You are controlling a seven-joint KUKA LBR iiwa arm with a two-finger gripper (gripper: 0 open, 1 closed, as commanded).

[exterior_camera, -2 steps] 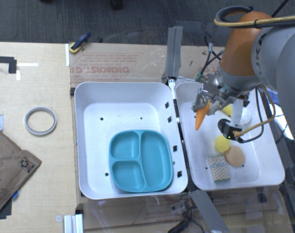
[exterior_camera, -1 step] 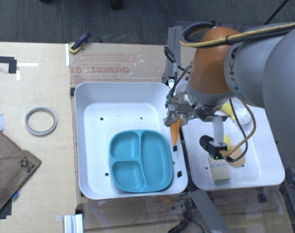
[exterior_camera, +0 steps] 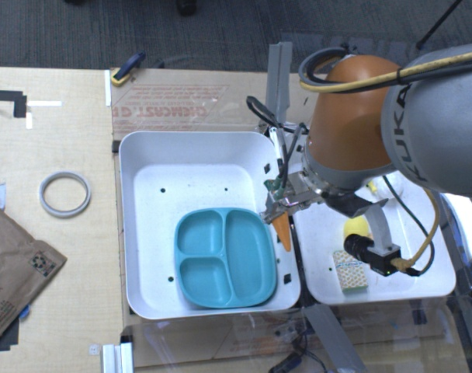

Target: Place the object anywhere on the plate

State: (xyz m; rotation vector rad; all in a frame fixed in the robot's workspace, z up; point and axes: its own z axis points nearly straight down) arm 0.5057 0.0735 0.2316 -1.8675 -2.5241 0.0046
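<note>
The grey arm with its orange band is reaching in from the right and leaning over the wall between the two shallow white bins. Its two-finger gripper (exterior_camera: 281, 208) is hanging just beside the right rim of the teal, three-compartment plastic plate (exterior_camera: 224, 256), which is lying in the left bin (exterior_camera: 150, 208). A small orange, tapered, carrot-shaped object (exterior_camera: 282, 231) is pointing downward from the fingertips, and the jaws appear to be pinching its upper end, though the contact itself is partly hidden by the wrist hardware. The object is sitting over the bins' shared wall, right at the plate's edge and not yet over a compartment.

Judging by its look, the piece is a light, stiff plastic toy, smooth and narrowing toward the tip, so it may slip or swing in a two-finger pinch. The thicker top end looks like the surest place to hold it.

In the right bin (exterior_camera: 422, 286) a yellow item (exterior_camera: 359, 228) and a small speckled block (exterior_camera: 350, 274) are lying under the arm.
</note>
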